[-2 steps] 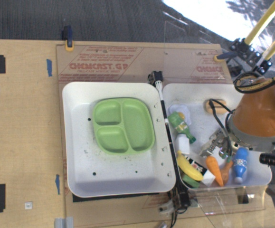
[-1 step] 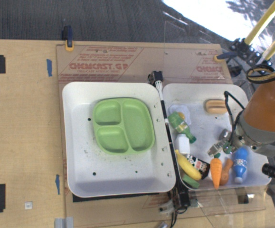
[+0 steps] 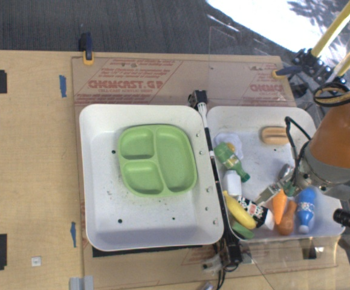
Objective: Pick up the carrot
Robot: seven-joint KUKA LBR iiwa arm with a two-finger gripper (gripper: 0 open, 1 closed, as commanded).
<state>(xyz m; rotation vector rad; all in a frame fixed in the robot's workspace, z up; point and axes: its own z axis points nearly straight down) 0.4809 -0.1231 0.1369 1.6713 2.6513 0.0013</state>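
Now: carrot (image 3: 280,205) upright-ish in right bin (image 3: 253,116), near front edge, wedged between blue bottle (image 3: 306,208) and banana (image 3: 237,212). Claw (image 3: 281,186) just above carrot top, poised for grasp; whether wide or narrow, cannot tell. Left bin (image 3: 96,180) carrying green divided plate (image 3: 157,159).

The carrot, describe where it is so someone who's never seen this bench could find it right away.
Look in the right white bin, at its near right part, just below the gripper. The carrot lies there, leaning against a browner hot dog, with a blue bottle further right. It is the bright orange tapered piece.
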